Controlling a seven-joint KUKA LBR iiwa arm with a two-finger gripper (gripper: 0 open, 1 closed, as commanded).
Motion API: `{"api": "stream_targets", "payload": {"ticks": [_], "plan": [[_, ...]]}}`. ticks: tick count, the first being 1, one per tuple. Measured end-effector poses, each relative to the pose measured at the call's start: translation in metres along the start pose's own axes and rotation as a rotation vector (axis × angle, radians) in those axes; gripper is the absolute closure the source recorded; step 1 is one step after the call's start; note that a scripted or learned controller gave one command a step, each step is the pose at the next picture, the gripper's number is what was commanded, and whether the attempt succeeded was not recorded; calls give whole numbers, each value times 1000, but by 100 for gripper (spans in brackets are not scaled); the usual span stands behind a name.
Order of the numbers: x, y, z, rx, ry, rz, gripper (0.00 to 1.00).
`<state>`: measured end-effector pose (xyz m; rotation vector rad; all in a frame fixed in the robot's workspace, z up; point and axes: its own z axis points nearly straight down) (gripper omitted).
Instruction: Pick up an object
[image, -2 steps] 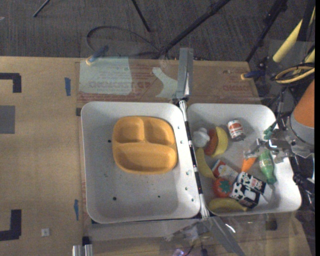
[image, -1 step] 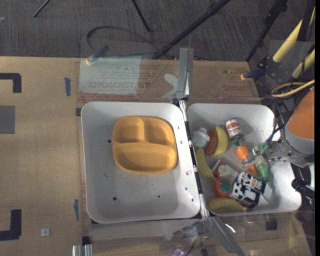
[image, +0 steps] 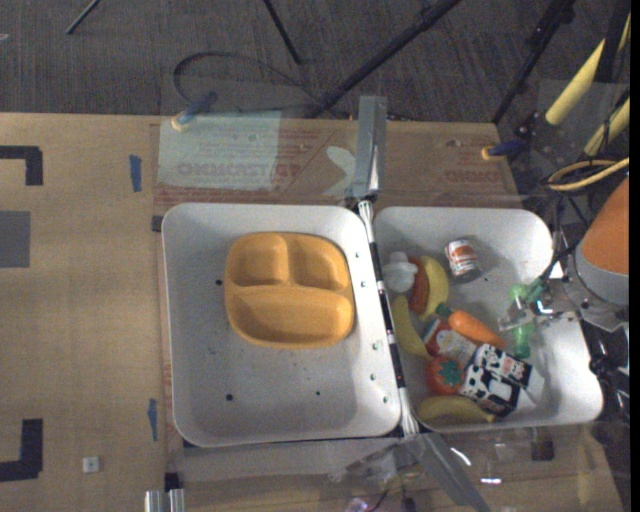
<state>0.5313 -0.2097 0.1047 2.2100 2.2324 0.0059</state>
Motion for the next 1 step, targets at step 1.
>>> {"api": "stream_targets", "payload": {"ticks": [1], "plan": [[74, 19, -86, 3, -2, 203, 100]]}}
